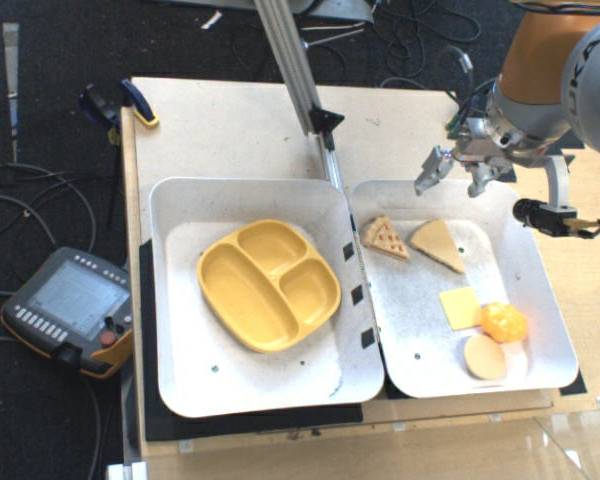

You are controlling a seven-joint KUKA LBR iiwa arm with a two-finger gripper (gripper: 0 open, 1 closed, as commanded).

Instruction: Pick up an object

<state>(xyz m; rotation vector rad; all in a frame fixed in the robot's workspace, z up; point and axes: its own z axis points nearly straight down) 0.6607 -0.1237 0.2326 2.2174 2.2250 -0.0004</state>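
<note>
Hand [456,176] open above right bin [540,298], yellow plate [269,284] — glossy, three-compartment — in left bin [180,268]

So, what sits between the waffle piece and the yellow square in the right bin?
In the camera view, a tan wedge lies between the waffle piece and the yellow square, apart from both.

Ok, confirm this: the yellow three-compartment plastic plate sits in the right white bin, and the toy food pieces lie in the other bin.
Wrong bin. The camera view shows the yellow three-compartment plastic plate in the left white bin; the toy food pieces lie in the other, right bin.
</note>
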